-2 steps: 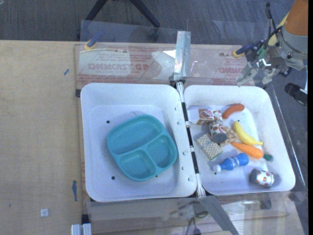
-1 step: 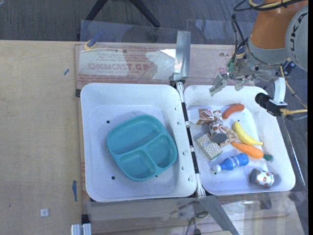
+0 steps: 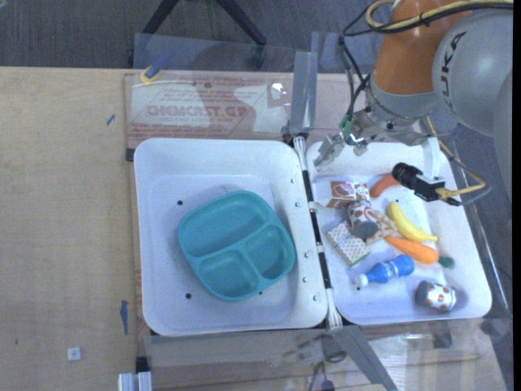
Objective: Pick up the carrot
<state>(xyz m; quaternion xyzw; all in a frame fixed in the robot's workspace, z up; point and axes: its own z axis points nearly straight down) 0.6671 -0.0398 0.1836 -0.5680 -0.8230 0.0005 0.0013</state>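
Note:
The carrot [image 3: 412, 249] is orange with a green tip and lies in the right bin [image 3: 472, 279], right of centre, pointing toward the bin's right side. A yellow banana [image 3: 409, 221] lies just behind it, almost touching. My gripper [image 3: 340, 147] hangs over the back left corner of the right bin, well behind and to the left of the carrot. It is open, with nothing between its fingers.
Also in the right bin are a short orange piece [image 3: 382, 186], several small printed packets [image 3: 352, 218], a blue bottle [image 3: 389, 271] and a grey ball-like toy [image 3: 437, 296]. The left bin [image 3: 155, 177] holds a teal divided plate [image 3: 236, 244].

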